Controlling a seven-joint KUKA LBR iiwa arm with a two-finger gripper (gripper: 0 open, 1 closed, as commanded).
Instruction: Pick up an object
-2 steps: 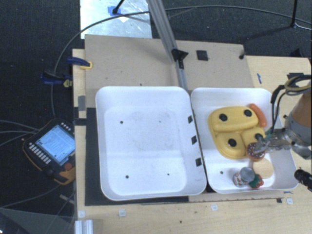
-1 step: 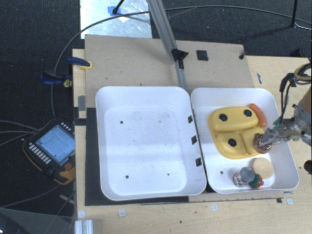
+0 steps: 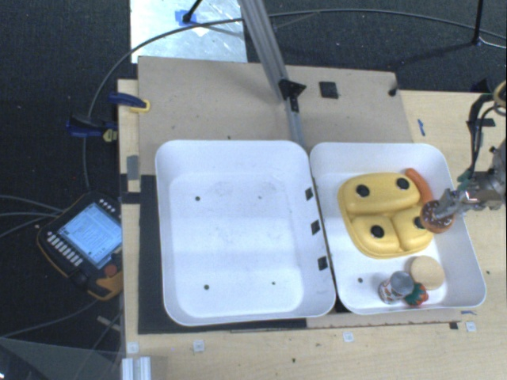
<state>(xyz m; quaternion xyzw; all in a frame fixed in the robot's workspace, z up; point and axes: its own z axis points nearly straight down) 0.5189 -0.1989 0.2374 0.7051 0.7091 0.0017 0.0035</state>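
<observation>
Reaching in from the right, the pincer (image 3: pixel 445 210) is seen low over the right bin (image 3: pixel 451 169), at the bin's right wall. Whether it is spread or pressed together cannot be told from this slanted view, since its tip merges with a small brown round object (image 3: pixel 436 218) lying just at it. Nothing can be confirmed as pinched.

Touching or just beside that brown piece, the large yellow object (image 3: pixel 382 212) is found (a lumpy moulded shape with dark spots), filling the middle of the right bin. An orange piece (image 3: pixel 419 183) is tucked along its upper right edge. Near the bin's front wall a beige ball (image 3: pixel 427 271) and a small multicoloured item (image 3: pixel 400 290) are lying close together. The left bin (image 3: pixel 170 212) is set alongside on the desk (image 3: pixel 222 101), and a handheld controller (image 3: pixel 83 240) rests well off to the left.

Trouble is judged most likely from crowding. The brown piece is wedged between the yellow object and the bin wall, so a closing grip could be blocked by either, or the piece could be nudged aside instead of caught. A round shape may also slip out during lifting if only its edge is taken.
</observation>
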